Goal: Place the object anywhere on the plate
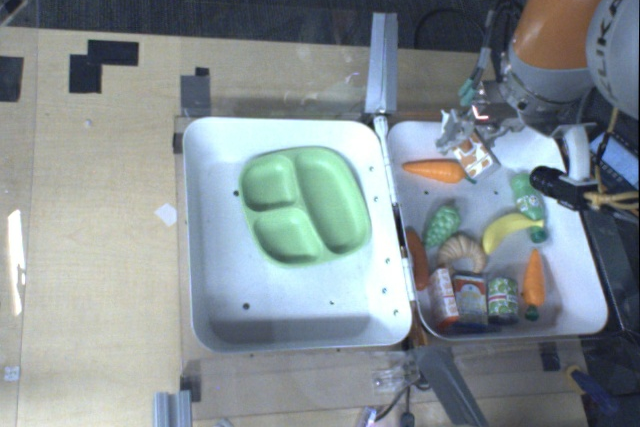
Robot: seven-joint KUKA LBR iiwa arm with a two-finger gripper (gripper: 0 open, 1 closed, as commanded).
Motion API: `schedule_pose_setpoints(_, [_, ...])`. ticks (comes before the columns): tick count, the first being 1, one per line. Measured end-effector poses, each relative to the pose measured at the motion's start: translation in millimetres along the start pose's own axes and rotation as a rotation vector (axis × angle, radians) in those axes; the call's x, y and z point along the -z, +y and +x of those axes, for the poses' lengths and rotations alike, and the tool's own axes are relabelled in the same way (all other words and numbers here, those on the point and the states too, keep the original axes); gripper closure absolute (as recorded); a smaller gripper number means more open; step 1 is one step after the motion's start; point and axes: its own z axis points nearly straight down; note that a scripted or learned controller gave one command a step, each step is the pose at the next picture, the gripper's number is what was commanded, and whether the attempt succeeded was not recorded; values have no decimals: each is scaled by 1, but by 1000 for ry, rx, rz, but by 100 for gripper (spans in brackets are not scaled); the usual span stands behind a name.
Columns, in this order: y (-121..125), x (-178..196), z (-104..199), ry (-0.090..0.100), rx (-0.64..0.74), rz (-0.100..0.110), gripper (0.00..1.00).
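The green divided plate (303, 203) lies in the left white bin (215, 315). My gripper (470, 133) hangs over the far left part of the right bin (590, 305), below the arm's orange band. A small white-and-orange carton (477, 157) sits tilted between the fingertips, so the gripper looks shut on it. The carton is just above and right of a large carrot (435, 171). The plate is well to the left of the gripper, across the divider between the bins.
The right bin holds a banana (509, 231), a green bottle (527, 196), a knobbly green item (441, 225), a tan shell-shaped item (461, 252), a small carrot (534, 277), a brown sausage (416, 257) and cans (470, 296) along its near wall.
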Motion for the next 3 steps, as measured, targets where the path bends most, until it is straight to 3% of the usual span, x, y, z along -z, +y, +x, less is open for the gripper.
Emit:
schedule_pose_setpoints(1, [23, -38, 51, 2, 301, -1, 100])
schedule_pose_setpoints(2, [57, -65, 125, 3, 264, -2, 100])
schedule_pose_setpoints(3, [57, -64, 125, 3, 264, -3, 0])
